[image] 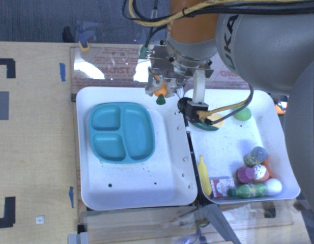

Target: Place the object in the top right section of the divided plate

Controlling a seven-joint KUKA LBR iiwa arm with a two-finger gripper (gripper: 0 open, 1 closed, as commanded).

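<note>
The pincer (161,91) hangs over the far rim of the left bin (167,187), close to the ridge where the two bins meet. Between its fingers sits a small carrot (160,92) — orange body, dark green tip pointing down — so the pincer is clamped on it.

Below and to the left of the pincer lies the blue plate (122,131), flat on the left bin's floor, its three sections bare. The carrot is not over the plate; it hangs beyond the plate's upper right corner, near it but apart.

Just right of the pincer a black fitting with a yellow cable (218,112) droops over the dividing ridge into the right bin (228,146). Further right lies a green ball (243,115). Well below the pincer, along the ridge, lies a banana (203,174), and in the right bin's near corner a heap of toy food (253,174) — cans, a white egg, a green bottle.
</note>
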